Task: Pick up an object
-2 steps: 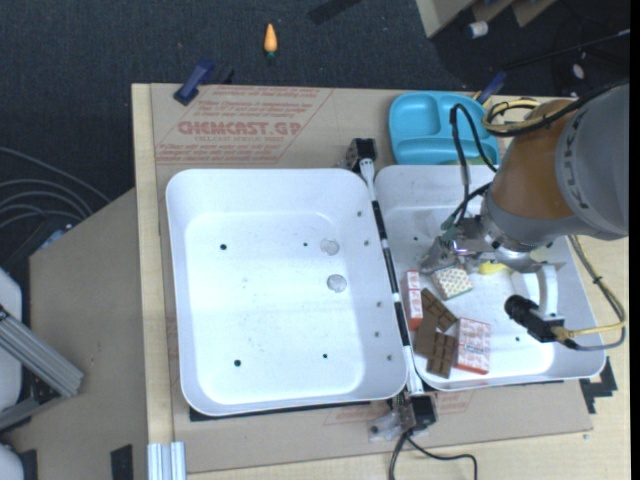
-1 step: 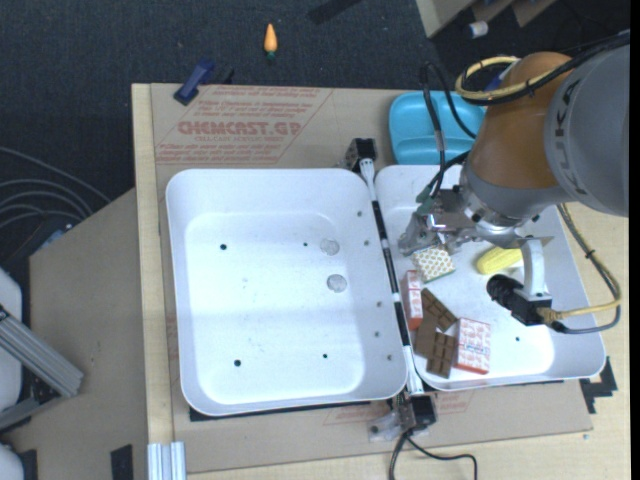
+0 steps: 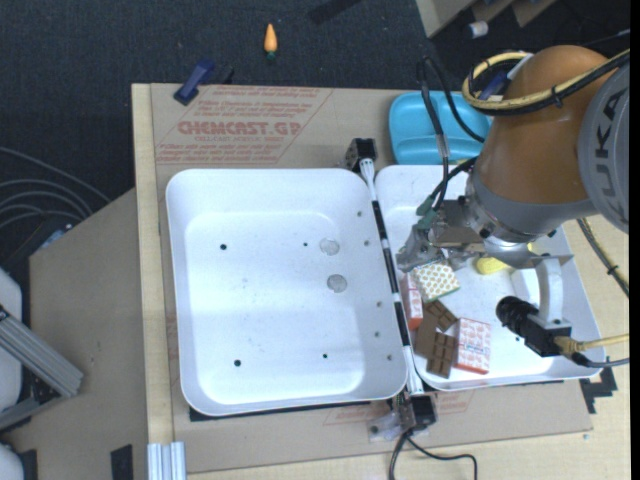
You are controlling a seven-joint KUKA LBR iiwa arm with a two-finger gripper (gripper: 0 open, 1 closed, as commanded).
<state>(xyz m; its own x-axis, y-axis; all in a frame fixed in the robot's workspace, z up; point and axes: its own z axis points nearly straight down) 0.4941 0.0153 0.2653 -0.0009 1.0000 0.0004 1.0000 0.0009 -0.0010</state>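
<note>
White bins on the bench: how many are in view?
2. The left bin lies open to the camera; the right bin sits beside it, partly covered by the arm, so some of its contents may be hidden.

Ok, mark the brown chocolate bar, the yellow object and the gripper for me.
brown chocolate bar (image 3: 438, 334), camera view, on the middle of its ridged top face.
yellow object (image 3: 490, 265), camera view, on its visible rounded end beside the arm.
gripper (image 3: 428, 248), camera view, at its metal tip above the checkered packet.

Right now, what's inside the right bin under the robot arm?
In the right bin lie a brown chocolate-bar-like block, a red and white packet, a checkered packet and something yellow. The arm covers the bin's upper part, so anything there is hidden.
</note>
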